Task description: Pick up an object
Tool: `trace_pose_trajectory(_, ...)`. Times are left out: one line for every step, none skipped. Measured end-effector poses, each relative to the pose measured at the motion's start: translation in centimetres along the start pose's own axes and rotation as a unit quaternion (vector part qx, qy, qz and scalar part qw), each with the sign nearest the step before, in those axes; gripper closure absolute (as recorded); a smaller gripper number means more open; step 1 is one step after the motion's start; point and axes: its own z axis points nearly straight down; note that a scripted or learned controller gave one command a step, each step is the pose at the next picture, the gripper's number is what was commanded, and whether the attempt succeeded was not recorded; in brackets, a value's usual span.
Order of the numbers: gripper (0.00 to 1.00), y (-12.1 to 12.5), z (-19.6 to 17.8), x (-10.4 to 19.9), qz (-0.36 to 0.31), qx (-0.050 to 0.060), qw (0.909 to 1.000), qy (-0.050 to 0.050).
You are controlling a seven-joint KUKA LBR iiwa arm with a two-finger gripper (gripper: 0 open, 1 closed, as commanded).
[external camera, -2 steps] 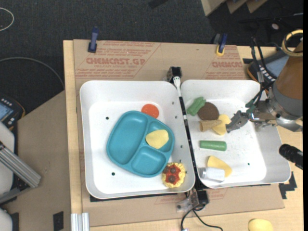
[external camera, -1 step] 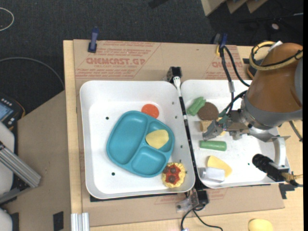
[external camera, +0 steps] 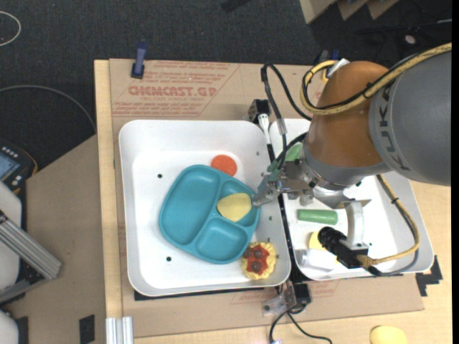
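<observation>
A blue divided plate (external camera: 192, 217) lies in the left bin (external camera: 143, 149). A pale yellow rounded object (external camera: 234, 206) rests on the plate's right part. My gripper (external camera: 259, 193) hangs low at the left bin's right wall, just right of that yellow object and close to the plate's rim. An orange disc (external camera: 224, 165) lies behind the plate. At the left bin's front right corner sits a red and yellow object (external camera: 259, 259). In the right bin (external camera: 401, 260) lies a green cylinder (external camera: 317, 216), with a yellow object (external camera: 315, 241) partly hidden in front of it.
The arm's orange band and grey body cover much of the right bin. Cables run along the divide between the bins. A blue clip (external camera: 138, 61) sits on the cardboard behind the left bin. A yellow thing (external camera: 386, 334) lies off the bench at the front right.
</observation>
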Motion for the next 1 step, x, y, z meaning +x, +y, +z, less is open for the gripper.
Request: trace_pose_trajectory(1.0,0.05,-1.14,-0.62,0.005,-0.001,1.0,-0.001)
